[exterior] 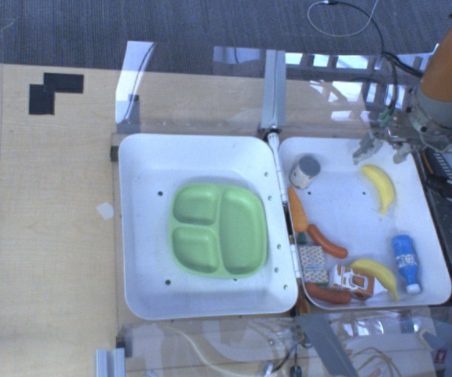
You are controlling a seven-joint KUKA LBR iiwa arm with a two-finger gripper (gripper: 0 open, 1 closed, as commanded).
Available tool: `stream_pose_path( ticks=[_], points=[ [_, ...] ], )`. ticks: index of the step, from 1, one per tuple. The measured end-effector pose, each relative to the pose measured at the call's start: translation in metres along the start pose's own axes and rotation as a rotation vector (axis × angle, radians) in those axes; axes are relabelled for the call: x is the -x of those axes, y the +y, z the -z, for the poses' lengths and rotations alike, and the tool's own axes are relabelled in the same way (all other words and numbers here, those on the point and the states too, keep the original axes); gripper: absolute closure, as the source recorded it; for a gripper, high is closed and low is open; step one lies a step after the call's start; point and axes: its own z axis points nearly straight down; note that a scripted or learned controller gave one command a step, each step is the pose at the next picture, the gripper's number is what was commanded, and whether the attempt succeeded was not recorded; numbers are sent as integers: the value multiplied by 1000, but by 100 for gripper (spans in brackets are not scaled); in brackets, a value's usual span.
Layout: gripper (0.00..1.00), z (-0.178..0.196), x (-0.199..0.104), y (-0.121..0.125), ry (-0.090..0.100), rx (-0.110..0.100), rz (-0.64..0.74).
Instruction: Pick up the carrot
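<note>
Seen from above at a slant, a pale wooden counter (pixel 53 210) carries two shallow white bins side by side. The carrot (pixel 297 212) lies in the right bin (pixel 438 289), tight against its left wall. Its long axis runs almost straight up and down the picture, with a slight lean; which end is the tip is too small to make out. Its lower end sits just beside a red sausage (pixel 327 242) that angles away to the lower right.

Elsewhere in that bin are a small round grey-lidded jar (pixel 305 170) just above the carrot, a yellow banana (pixel 380 185) near the top right, a blue bottle (pixel 406 264), a second banana (pixel 376 274), a small printed carton (pixel 348 280) and another red sausage (pixel 328 294) along the bottom wall.

The left bin (pixel 143 281) holds a green divided plate (pixel 219 228).

The tool (pixel 381 144) hangs over the right bin's top edge, well apart from the carrot, its two fingers spread with nothing between them.

Beyond the counter lies dark blue-grey carpet (pixel 210 14) with a looping cable (pixel 344 18).
</note>
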Motion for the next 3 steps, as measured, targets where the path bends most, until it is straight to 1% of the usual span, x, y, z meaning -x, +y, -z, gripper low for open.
stream_pose_path(
  ticks=[1, 2, 3],
  points=[
    [0, -69, 26, -43, 0, -1, 137],
    [100, -56, 25, -41, -2, 7, 139],
    [0, -56, 25, -41, -2, 6, 139]
  ],
)
